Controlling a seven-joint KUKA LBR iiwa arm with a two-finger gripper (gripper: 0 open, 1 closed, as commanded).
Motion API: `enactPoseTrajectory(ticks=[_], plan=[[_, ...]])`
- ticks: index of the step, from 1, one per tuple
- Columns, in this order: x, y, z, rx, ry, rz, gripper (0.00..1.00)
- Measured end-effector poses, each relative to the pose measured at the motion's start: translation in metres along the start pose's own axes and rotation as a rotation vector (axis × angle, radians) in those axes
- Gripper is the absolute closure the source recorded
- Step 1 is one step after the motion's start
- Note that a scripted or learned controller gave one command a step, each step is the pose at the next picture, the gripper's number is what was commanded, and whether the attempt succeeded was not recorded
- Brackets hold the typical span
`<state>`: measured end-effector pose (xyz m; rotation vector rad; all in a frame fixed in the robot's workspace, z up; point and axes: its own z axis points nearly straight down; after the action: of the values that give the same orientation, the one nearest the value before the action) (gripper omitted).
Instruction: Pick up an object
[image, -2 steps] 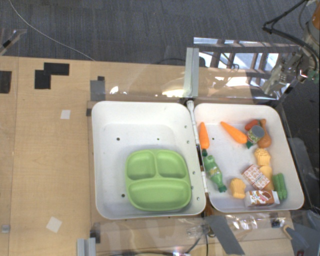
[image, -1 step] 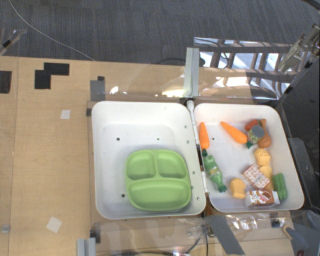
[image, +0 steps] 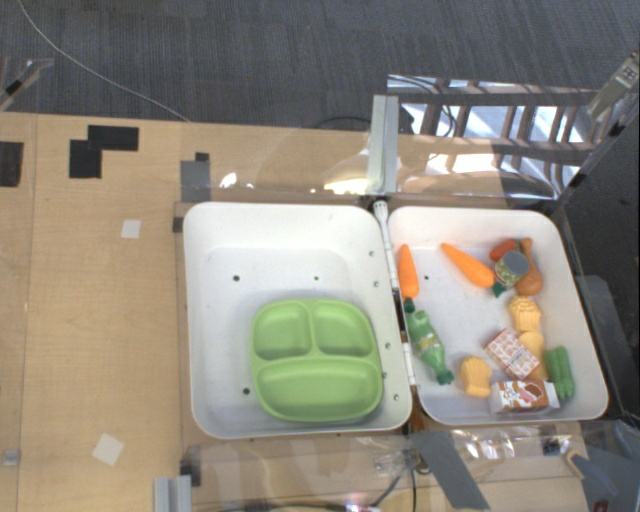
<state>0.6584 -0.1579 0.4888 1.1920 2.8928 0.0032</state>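
I count two white bins (image: 290, 225); one green divided plate (image: 316, 359) in the left bin; in the right bin, two orange carrots (image: 407, 270), one green bottle (image: 428, 346), one small carton (image: 523, 396), one green pickle (image: 559, 371).

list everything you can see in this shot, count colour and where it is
bins: 2, white, side by side on the bench
divided plate: 1, light green, in the left bin, toward its near edge
carrots: 2, orange, right bin; one along the left wall, one farther back toward the middle
bottle: 1, green, right bin, near the left wall
cartons: 2, white with red print, right bin, near right corner
other toy food: several pieces, yellow, orange, green, down the right side of the right bin; kinds hard to tell
bench: 1, light wood, under the bins
arm: 1, dark, at the right edge; details unclear
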Motion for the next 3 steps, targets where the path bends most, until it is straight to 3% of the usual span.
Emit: enactPoseTrajectory(ticks=[1, 3], plan=[[-0.016, -0.029, 0.001, 0.001, 0.001, 0.135, 1.00], [-0.040, -0.025, 0.001, 0.003, 0.002, 0.491, 1.00]])
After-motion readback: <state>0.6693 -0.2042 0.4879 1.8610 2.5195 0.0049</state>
